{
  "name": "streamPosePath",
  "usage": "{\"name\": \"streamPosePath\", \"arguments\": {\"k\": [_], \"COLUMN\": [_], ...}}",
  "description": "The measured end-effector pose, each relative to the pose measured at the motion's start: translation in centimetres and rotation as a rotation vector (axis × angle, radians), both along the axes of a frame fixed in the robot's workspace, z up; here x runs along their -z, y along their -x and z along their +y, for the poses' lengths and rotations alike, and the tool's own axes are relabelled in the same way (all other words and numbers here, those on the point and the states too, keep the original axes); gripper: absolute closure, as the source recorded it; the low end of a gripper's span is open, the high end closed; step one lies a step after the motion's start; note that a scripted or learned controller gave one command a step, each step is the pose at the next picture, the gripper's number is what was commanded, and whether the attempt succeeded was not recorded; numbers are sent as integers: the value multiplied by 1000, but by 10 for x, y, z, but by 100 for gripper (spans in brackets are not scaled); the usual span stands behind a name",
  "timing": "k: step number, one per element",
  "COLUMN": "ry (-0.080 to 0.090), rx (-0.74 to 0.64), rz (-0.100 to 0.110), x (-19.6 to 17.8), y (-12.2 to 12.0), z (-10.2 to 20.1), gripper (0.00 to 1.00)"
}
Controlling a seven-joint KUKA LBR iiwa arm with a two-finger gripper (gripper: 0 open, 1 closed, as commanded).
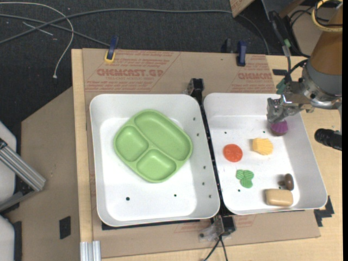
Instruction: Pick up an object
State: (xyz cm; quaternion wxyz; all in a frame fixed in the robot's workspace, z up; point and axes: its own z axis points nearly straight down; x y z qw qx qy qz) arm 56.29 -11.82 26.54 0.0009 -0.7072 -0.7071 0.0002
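Purple toy (279, 127), small and round, is found near the back of the right bin (310, 162), close to the far wall. It looks like a little bunch of grapes, though that cannot be told for sure. The gripper (277, 113) is placed right on top of it, so this toy is judged to be the one picked for grabbing.

Other little toy foods are spread out in the same bin, well apart from each other. An orange round piece (233, 153) and a yellow piece (262, 146) are seen in the middle. A green leafy piece (245, 178) is seen lower down. A brown piece (286, 181) and a tan bread piece (279, 197) are found touching near the front corner. With so much room between them, one toy can likely be reached with nothing else being bumped.

In the left bin (103, 162) a green plate (153, 145) with three parts is laid.

The jaws are pointed down over the purple toy, and its top is hidden by them. How wide they are set cannot be told, and it cannot be told if the toy is squeezed or just touched. The toy is seen down on the bin floor, so it is judged as not lifted yet.
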Motion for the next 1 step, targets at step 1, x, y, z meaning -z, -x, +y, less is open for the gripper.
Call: {"name": "streamPosePath", "arguments": {"k": [1], "ry": [0], "rx": [0], "rz": [-1], "x": [0], "y": [0], "z": [0], "gripper": [0]}}
